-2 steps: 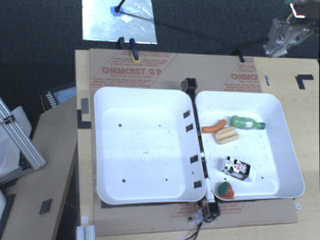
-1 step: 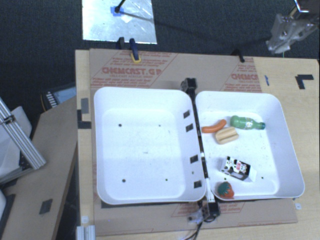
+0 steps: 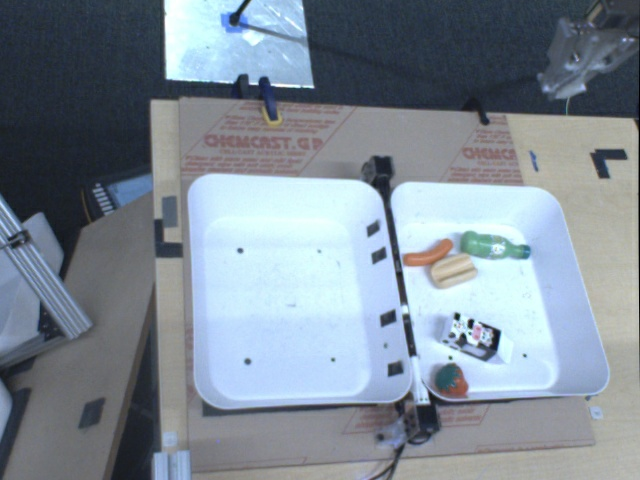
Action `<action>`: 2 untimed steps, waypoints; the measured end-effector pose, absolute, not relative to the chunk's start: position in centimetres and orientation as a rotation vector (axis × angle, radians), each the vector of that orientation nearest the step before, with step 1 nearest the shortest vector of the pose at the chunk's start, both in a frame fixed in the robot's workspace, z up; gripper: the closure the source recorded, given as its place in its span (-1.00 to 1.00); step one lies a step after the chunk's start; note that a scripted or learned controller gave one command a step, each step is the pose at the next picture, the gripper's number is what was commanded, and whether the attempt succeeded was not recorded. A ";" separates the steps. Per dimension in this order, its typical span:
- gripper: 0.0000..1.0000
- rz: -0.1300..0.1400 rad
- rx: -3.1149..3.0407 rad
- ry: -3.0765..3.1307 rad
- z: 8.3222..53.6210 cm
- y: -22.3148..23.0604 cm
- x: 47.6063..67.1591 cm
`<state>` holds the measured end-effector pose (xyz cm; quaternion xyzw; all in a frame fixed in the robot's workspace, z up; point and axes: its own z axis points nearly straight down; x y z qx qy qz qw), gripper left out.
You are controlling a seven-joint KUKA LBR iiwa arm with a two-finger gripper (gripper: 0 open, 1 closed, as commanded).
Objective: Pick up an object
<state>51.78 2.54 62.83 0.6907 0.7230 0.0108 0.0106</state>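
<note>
Nearest in the right bin (image 3: 575, 268) sat a red-and-green strawberry-like toy (image 3: 450, 379), then a black-and-white box (image 3: 478, 337). Beyond lay a tan bun (image 3: 452, 270), an orange sausage (image 3: 427, 254) and a green bottle (image 3: 493, 246). My claw (image 3: 582, 56) hung farthest, beyond the bench; its state I couldn't tell.
</note>
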 end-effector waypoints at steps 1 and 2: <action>1.00 0.037 2.150 2.257 64.0 2.5 51.8; 1.00 0.041 2.146 2.258 65.1 2.5 51.8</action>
